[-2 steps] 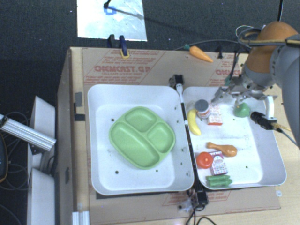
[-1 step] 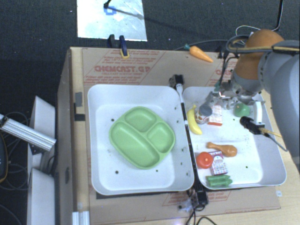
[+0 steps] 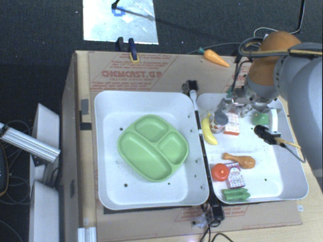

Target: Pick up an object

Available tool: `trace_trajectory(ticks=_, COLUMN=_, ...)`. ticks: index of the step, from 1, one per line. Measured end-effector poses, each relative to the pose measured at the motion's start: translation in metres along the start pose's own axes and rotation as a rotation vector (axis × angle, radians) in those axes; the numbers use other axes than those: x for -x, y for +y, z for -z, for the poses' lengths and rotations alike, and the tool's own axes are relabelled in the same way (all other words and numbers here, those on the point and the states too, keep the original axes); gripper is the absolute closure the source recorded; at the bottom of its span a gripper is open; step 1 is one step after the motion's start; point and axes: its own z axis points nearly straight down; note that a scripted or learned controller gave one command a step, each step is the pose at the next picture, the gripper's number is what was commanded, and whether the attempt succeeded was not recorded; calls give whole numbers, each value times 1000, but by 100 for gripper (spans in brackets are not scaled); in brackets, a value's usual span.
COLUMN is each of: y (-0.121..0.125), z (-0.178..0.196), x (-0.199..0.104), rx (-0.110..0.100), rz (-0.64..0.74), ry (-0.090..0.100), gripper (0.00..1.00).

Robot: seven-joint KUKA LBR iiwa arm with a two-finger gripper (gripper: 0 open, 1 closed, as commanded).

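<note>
My gripper (image 3: pixel 228 106) hangs low over the far left part of the right bin (image 3: pixel 292 185). Just below it stands a small grey can (image 3: pixel 219 120), very close to the gripper; whether they touch I cannot tell. Beside the can lie a yellow banana (image 3: pixel 208 130) on its left and a white and red carton (image 3: pixel 232 125) on its right. A green object (image 3: pixel 261 118) rests under the wrist. Nearer the front are a brown drumstick (image 3: pixel 240 160), a red tomato (image 3: pixel 220 172), a small box (image 3: pixel 235 176) and a green vegetable (image 3: pixel 235 194).
The left bin (image 3: pixel 108 135) holds a green divided plate (image 3: pixel 153 146). An orange carrot (image 3: pixel 216 58) lies on the bench behind the right bin. The grey arm (image 3: pixel 298 84) covers the right bin's far right corner. A blue clamp (image 3: pixel 132 48) sits at the bench's back edge.
</note>
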Motion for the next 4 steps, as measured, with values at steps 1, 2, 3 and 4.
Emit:
trace_trajectory(ticks=1, y=1, z=11, x=0, rx=3, rz=2, ry=-1, gripper=100)
trace_trajectory(ticks=2, y=1, z=164, x=-42, rx=6, rz=1, ry=-1, gripper=100)
trace_trajectory(ticks=3, y=-40, z=166, x=-95, rx=1, rz=0, ry=1, gripper=100)
trace_trajectory(ticks=4, y=-19, z=176, x=-102, rx=1, rz=0, ry=1, gripper=100)
